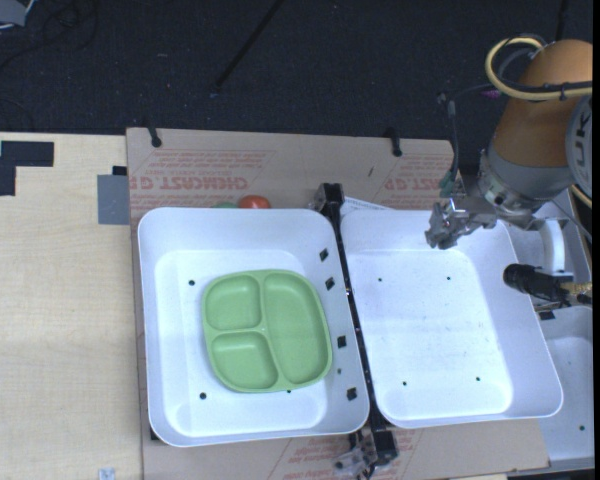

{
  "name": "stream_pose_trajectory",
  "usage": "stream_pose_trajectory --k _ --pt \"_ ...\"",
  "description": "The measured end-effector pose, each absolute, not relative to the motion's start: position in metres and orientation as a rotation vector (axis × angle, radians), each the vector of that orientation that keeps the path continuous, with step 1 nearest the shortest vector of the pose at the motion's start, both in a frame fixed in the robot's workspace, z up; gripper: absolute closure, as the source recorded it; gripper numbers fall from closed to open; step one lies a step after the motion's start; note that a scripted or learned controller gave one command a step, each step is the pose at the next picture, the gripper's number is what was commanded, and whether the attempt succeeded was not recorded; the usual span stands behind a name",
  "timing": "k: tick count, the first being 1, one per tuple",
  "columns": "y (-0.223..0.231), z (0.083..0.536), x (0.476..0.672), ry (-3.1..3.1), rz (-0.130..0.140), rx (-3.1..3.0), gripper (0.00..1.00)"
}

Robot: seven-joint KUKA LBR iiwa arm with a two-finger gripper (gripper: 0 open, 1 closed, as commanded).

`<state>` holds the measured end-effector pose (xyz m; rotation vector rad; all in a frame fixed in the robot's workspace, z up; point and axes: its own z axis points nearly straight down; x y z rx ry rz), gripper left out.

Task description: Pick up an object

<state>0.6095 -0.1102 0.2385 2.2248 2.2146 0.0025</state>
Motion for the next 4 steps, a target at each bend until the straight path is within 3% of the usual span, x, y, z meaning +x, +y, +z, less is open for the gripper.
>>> stream_pose_trajectory --k 1,3,4 --pt "-0.111 0.277 0.61 2.221 0.0 2.222 1.0" --pt "-0.031 0.251 0.559 2.228 -0.006 2.223 1.0" --pt "0.017 0.25 0.548 2.229 -0.004 2.222 1.0"
